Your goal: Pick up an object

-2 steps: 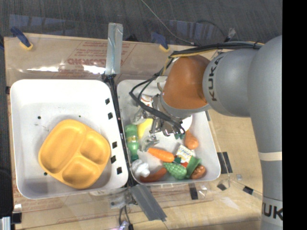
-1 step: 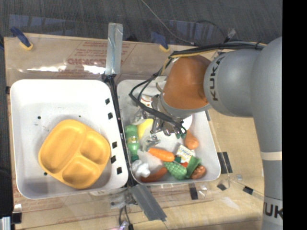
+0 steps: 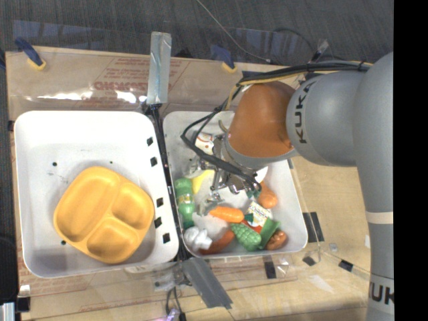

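While the gripper [image 3: 231,187] hangs low over the right bin [image 3: 294,209], finger state cannot be told; toy carrot [image 3: 227,214] lies just below it amid plastic food; judged light, stiff, slick — grip across its middle; yellow tray [image 3: 103,212] in left bin [image 3: 33,179]

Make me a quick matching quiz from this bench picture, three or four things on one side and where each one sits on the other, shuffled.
Things:
1. yellow tray
2. orange carrot
3. tool
4. strip of grey tape

Places:
A. above the toys in the right bin
B. lying among the toys in the right bin
C. on the bench behind the gap between the two bins
D. in the left bin

Pairs: 1-D, 2-B, 3-A, 4-C
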Motion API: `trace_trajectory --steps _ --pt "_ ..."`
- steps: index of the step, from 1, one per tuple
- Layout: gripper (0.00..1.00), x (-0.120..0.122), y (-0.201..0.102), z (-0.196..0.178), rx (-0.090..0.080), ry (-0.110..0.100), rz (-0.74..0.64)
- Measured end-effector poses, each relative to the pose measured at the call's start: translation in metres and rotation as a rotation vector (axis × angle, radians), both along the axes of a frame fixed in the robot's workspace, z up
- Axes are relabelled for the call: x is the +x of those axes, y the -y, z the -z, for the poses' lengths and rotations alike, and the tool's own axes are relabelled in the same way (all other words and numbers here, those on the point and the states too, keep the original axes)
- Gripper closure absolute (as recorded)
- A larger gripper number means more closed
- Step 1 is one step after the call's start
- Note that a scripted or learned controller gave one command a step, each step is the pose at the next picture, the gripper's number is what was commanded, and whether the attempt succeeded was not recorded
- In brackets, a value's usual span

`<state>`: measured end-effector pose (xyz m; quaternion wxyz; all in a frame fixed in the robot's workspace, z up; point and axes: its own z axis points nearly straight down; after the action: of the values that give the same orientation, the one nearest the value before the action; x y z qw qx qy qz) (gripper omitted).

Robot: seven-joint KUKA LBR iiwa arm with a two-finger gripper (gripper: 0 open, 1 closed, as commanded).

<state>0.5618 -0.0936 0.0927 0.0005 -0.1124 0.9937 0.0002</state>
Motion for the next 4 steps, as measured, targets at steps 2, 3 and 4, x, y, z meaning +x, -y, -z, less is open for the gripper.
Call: trace_trajectory --steps 2,3,4 --pt "0.0 -0.075 0.031 -0.001 0.0 0.007 0.167" --pt "0.0 -0.069 0.021 0.001 0.0 0.002 0.195" --pt "0.0 -0.077 0.017 0.0 -0.001 0.004 0.299"
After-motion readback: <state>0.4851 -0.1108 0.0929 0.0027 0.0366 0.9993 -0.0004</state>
